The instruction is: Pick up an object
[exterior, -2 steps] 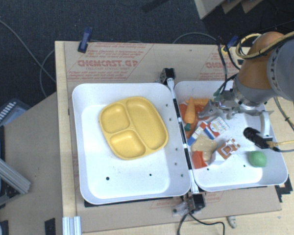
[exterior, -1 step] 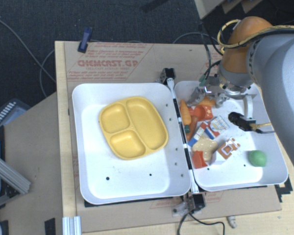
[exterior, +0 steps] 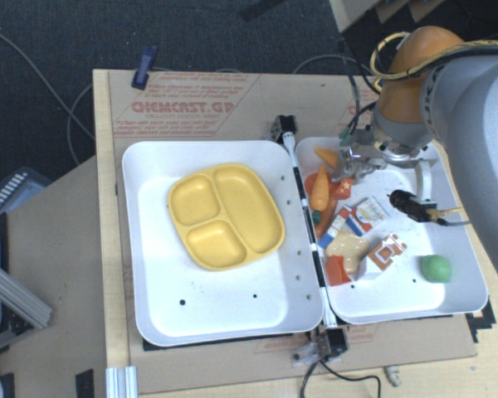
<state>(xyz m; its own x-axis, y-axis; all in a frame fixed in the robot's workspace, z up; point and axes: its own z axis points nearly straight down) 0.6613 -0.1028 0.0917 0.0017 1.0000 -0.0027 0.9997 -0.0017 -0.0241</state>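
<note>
Right bin (exterior: 456, 301) as the landmark. Over its far left part, the claw (exterior: 349, 162), close upon an orange carrot toy (exterior: 319, 191) and a small red piece (exterior: 342, 189). Released or clenched, cannot tell. Along its left wall, nearer the camera, a beige block (exterior: 349, 245) and printed packets (exterior: 361, 215). Near its right wall, a green ball (exterior: 436, 268), well apart from the claw. Just left of it, the second bin (exterior: 149, 288), holding a yellow divided plate (exterior: 226, 215).

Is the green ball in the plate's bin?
No, the small green ball lies in the right white bin, the yellow divided plate in the left white bin.
</note>
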